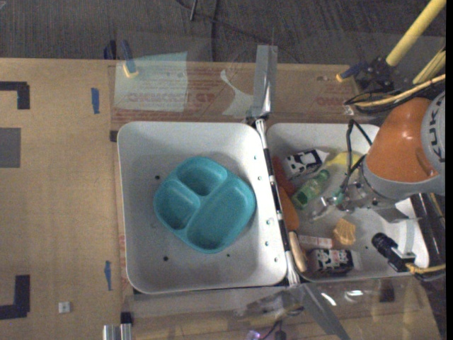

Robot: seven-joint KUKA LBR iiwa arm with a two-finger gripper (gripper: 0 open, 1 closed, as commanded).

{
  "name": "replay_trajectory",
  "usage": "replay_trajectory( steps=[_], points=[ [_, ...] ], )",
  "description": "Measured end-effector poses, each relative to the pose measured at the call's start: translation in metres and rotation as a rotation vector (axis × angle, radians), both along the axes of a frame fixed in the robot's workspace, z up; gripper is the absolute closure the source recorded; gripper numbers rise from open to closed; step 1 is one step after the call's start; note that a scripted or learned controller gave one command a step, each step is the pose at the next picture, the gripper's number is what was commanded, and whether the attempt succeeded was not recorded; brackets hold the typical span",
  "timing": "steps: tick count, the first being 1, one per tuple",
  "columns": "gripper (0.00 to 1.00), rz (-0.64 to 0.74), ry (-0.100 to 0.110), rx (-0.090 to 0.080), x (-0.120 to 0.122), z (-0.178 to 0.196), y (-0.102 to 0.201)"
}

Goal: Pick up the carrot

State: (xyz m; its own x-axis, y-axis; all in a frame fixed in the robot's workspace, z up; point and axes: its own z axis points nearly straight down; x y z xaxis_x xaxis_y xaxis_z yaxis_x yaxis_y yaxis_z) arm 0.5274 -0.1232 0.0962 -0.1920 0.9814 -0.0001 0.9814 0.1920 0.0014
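Hovering in the right bin [425,257], the hand [331,205] sits near the green bottle [311,188]; its state cannot be told. The carrot [285,202] lies along the left wall.

Two shallow white plastic bins [134,190] sit side by side. One teal three-compartment plastic plate [205,204] lies in the left bin. The right bin [417,250] holds one long orange carrot [284,197], one clear green plastic bottle [311,188], two black-and-white cow-print cartons [303,163], and one tan block [345,231].
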Motion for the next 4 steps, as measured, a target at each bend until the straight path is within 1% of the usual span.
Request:
replay_trajectory(
  steps=[1, 2, 3, 4],
  points=[
    [0.00, -0.067, -0.016, -0.004, -0.044, -0.006, 0.022],
    [0.00, -0.491, -0.015, -0.003, -0.044, -0.006, -0.035],
    [1.00, -0.496, -0.019, -0.007, -0.044, 0.004, -0.037],
    [0.00, -0.496, -0.019, -0.007, -0.044, 0.004, -0.037]
  ],
)
